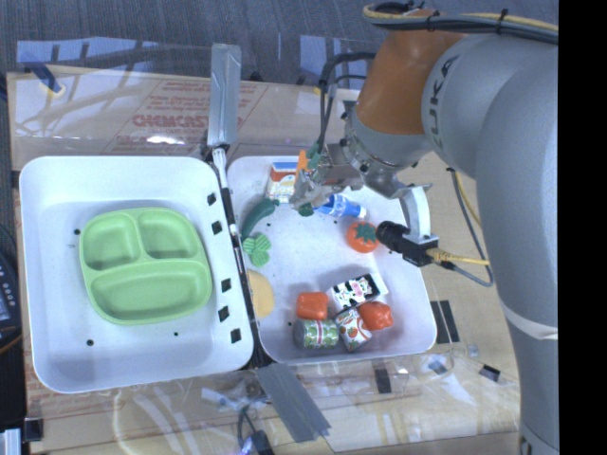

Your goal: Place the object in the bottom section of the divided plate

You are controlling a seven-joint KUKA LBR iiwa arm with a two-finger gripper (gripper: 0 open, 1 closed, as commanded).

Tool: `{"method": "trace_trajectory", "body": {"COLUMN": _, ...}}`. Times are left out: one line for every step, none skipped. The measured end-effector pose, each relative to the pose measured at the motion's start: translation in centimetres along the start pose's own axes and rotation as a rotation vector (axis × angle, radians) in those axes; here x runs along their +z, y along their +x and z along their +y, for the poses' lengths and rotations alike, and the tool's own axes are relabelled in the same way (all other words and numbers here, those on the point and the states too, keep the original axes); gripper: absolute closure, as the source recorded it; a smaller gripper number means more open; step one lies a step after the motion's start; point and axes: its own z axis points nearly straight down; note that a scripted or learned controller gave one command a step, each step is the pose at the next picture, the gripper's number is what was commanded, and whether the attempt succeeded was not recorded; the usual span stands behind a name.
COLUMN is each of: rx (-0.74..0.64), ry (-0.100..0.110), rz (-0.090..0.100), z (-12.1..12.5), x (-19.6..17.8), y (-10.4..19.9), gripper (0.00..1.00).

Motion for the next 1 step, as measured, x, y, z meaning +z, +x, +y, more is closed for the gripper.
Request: {"method": "trace_trajectory", "body": {"rx": -0.178, "ry": 0.002, "rz": 0.0, "z": -3.91, "x": 2.07, "y": 5.74, "gripper": 1.0}}
